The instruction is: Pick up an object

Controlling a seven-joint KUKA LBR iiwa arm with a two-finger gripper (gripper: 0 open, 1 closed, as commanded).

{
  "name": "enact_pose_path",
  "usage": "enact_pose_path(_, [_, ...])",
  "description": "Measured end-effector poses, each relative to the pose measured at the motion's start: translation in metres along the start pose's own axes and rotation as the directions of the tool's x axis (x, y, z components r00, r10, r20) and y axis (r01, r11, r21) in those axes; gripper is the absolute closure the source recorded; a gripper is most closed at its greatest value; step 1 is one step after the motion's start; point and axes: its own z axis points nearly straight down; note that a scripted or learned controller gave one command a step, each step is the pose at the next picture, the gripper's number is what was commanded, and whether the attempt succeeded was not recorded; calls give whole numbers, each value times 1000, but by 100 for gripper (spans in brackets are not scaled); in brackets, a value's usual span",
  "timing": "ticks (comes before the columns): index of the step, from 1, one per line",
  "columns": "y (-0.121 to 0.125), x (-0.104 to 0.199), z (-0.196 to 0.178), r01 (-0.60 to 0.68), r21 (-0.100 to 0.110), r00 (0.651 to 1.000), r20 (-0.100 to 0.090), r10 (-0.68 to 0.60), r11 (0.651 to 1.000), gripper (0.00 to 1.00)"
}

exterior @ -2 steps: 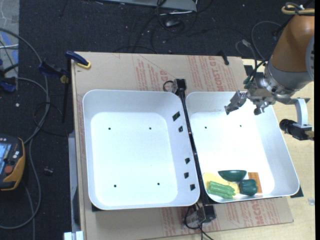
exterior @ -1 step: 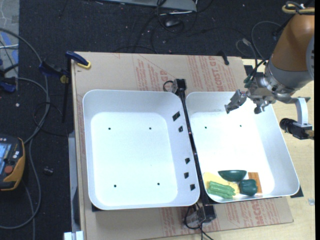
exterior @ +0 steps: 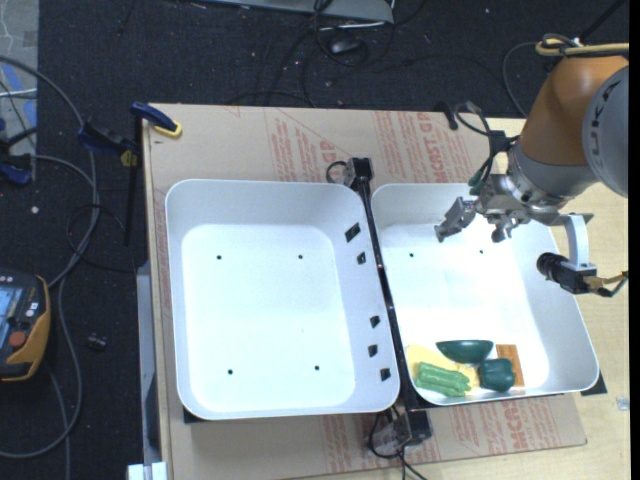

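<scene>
Camera view shows your gripper (exterior: 478,222) open and empty over the right bin (exterior: 560,298); the knobbly green toy (exterior: 441,378) in its near corner looks light, rigid — pinch across its middle.

The light was bright and even, coming from above. The two shallow white plastic bins (exterior: 265,283) shone almost too white, with soft grey shadows along their inside walls. The dark floor (exterior: 80,48) stayed dim. The grey and orange robot arm (exterior: 575,118) looked slightly fuzzy.
</scene>
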Motion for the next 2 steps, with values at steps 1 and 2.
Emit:
enact_pose_path(1, [-4,3,43,0,1,1000,0,0,1000,0])
enact_pose_path(2, [-5,3,89,0,0,1000,0,0,1000,0])
